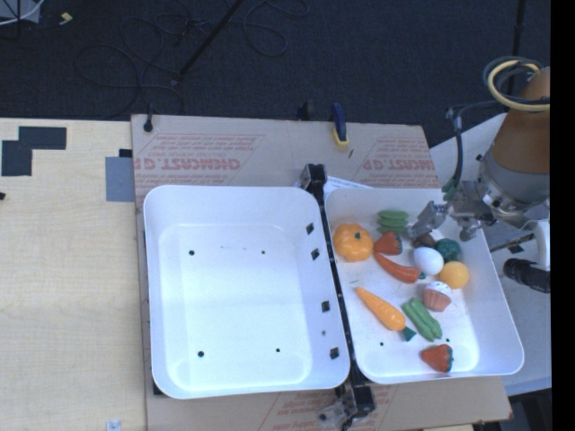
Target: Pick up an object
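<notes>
Overhead, two white bins [157,241] sit on cardboard [234,155] — dark carpet [269,52] behind — gripper [442,221] fingers' spread hard to tell.

Even, fairly bright light from above, and the two shallow white plastic bins [234,294] show almost no glare. Shadows are soft and short. The dark carpeted floor [269,43] looks dim and grainy; detail is slightly soft throughout.
</notes>
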### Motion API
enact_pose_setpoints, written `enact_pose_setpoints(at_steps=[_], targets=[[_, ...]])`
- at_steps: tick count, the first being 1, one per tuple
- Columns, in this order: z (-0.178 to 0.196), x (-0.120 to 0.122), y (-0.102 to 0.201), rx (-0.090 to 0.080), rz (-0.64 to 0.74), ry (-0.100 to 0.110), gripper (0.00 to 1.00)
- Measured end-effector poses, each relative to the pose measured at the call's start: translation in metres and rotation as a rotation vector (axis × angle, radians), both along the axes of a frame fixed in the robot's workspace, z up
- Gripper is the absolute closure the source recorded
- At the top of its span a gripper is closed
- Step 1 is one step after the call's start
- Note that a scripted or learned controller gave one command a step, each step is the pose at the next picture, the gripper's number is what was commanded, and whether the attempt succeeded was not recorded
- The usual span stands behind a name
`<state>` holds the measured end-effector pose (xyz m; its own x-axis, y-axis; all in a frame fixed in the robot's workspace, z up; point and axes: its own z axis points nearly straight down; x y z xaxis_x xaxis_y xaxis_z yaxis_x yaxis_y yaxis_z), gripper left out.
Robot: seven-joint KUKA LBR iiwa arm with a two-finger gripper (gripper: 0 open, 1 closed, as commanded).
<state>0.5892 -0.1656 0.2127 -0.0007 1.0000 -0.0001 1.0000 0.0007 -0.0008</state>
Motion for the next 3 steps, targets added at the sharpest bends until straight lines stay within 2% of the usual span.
enact_pose_setpoints(at_steps=[1, 2, 3], targets=[[-0.129, -0.012, 0.031, 0.001, 0.001, 0.003, 0.0], [-0.115, -0.012, 0.029, 0.002, -0.006, 0.004, 1.0], [-0.015, -0.012, 0.092, 0.003, 0.006, -0.008, 1.0]])
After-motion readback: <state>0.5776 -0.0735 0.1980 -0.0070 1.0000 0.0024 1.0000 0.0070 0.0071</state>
